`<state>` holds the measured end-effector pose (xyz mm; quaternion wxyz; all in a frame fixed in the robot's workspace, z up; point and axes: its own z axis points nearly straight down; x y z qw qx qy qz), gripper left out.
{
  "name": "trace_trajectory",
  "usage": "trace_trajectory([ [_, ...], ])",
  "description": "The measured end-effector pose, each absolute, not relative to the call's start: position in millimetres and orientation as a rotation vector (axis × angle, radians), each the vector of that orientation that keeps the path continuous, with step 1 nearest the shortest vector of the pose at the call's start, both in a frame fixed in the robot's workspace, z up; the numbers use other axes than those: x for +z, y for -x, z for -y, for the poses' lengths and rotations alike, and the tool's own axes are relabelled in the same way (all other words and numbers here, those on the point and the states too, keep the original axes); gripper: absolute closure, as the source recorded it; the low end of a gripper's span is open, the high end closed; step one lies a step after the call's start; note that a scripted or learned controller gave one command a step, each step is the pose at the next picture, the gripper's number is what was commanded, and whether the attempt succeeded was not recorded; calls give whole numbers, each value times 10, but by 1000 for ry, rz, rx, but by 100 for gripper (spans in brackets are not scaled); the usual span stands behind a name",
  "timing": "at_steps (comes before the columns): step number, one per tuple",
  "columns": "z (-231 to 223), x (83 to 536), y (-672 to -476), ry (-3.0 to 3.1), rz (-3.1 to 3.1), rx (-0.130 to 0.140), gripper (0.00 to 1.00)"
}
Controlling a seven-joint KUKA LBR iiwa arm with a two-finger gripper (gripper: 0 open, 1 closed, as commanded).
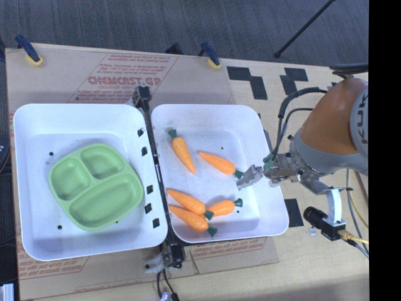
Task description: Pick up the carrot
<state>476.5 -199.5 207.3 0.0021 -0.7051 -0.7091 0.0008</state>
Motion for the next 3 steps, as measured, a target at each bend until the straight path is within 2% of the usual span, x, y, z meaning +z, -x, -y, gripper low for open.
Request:
trace_trajectory([
  [1,1785,1841,-5508,2210,2229,4,0],
  [2,1961,907,-5677,2211,2225,5,0],
  [3,1959,1015,-5684,2206,2228,6,100],
])
